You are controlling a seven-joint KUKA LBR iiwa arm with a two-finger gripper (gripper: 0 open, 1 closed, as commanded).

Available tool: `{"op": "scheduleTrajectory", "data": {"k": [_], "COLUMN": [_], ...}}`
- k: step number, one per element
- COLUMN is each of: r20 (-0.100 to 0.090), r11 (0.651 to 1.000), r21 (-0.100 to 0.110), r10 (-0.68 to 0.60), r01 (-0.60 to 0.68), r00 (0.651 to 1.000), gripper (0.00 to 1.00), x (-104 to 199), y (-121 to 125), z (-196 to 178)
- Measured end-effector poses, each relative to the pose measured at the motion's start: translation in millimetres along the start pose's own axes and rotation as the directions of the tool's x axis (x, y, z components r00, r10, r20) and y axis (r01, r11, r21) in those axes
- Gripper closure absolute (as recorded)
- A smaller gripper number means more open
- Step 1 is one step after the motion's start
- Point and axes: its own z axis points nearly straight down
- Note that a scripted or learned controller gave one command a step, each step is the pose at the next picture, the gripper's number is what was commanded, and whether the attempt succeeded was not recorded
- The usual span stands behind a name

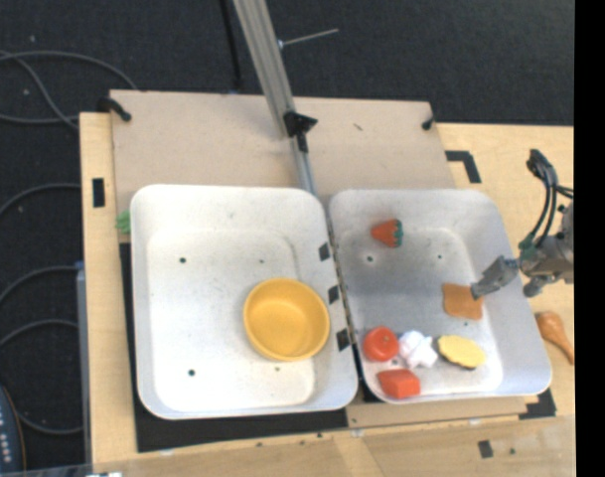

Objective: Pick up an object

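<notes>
The flat orange wedge-shaped piece (463,301) lies in the right white bin (491,217), near that bin's right wall and toward the tabletop's (232,147) right edge. The hand (496,276) sits just above and beside it, a grey finger reaching down to its upper right corner; whether the hand is open or closed I cannot tell, since the rest of it is cut off at the frame's right. Nothing shows between its fingers.

Along the bin's front edge cluster a round red toy (380,344), a white lumpy toy (415,348), a yellow oval piece (462,352) and a red block (398,384). A yellow bowl (286,319) sits in the left white bin (183,237).

The wedge lies flat, so the fingers may slide over it or push it against the wall.
</notes>
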Motion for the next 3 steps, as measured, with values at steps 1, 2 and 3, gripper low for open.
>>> {"op": "scheduleTrajectory", "data": {"k": [1,2,3], "r20": [-0.001,-0.001,-0.001], "r11": [1.000,1.000,1.000], "r21": [0.003,0.003,-0.007], "r10": [0.000,0.001,0.005], "r01": [0.000,-0.001,-0.005], "r00": [1.000,1.000,1.000], "gripper": [0.00,0.00,1.00], "x": [-1.8,-5.6,-6.3], "y": [-2.8,-2.9,-0.3], "z": [63.1,126.2,111.6]}}
